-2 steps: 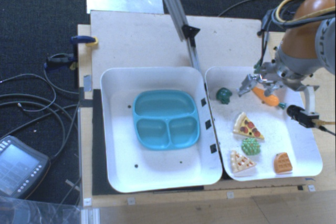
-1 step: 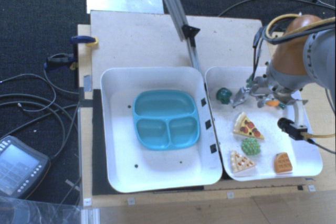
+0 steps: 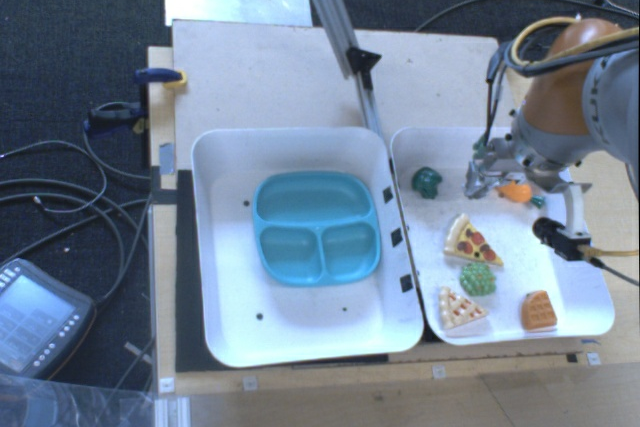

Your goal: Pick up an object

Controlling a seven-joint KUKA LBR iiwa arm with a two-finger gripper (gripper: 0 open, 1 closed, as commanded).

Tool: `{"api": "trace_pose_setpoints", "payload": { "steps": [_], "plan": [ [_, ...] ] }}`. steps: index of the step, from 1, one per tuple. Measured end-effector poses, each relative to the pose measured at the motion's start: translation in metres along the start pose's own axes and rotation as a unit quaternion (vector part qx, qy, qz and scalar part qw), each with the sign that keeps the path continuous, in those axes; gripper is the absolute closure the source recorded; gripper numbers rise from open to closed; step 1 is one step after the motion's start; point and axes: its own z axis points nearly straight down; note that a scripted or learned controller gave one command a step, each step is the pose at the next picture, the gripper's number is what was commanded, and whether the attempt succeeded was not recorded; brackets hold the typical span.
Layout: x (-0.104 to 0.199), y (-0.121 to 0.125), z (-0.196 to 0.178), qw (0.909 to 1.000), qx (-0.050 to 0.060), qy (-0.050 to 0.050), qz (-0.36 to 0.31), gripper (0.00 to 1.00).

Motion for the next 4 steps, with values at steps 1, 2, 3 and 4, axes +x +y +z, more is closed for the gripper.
{"api": "trace_pose_setpoints", "payload": {
  "steps": [1,2,3,4],
  "plan": [
    [-0.001,-0.005,-0.046,1.0,0.0,0.0,0.0,1.0],
    [0.0,-0.002,-0.111,1.0,-0.002,-0.001,-0.003,1.0],
    [0.0,0.0,-0.153,1.0,-0.001,-0.001,-0.003,1.0],
    [0.049,-0.008,-0.132,1.0,0.002,0.001,-0.005,1.0]
  ]
}}
